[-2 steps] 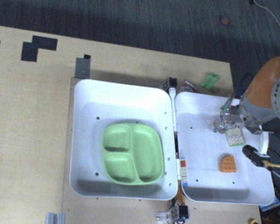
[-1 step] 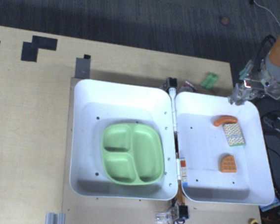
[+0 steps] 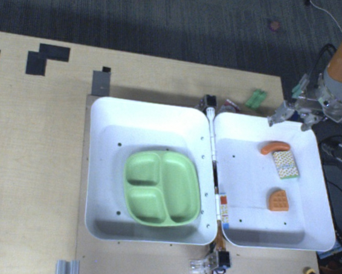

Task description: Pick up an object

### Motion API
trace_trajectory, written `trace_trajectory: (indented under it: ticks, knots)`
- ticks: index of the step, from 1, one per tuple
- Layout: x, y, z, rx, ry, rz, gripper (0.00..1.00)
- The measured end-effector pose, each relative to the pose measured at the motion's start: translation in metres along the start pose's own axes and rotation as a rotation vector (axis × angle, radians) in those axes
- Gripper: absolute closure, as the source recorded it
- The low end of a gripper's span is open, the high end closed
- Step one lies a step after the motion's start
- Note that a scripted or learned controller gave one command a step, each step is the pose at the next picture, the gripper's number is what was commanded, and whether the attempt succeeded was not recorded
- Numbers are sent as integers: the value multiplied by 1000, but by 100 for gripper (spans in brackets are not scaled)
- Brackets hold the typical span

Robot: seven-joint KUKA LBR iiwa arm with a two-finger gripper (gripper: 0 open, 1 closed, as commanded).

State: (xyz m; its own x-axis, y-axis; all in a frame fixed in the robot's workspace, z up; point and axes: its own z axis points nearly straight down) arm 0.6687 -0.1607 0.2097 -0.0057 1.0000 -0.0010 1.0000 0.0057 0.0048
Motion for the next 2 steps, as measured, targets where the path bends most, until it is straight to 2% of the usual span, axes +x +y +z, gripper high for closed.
trace_trajectory:
  ticks: [1, 2]
  knots:
    - [13, -16, 112, -3, -1, 1, 0]
    - [14, -15, 102, -5, 0, -2, 100]
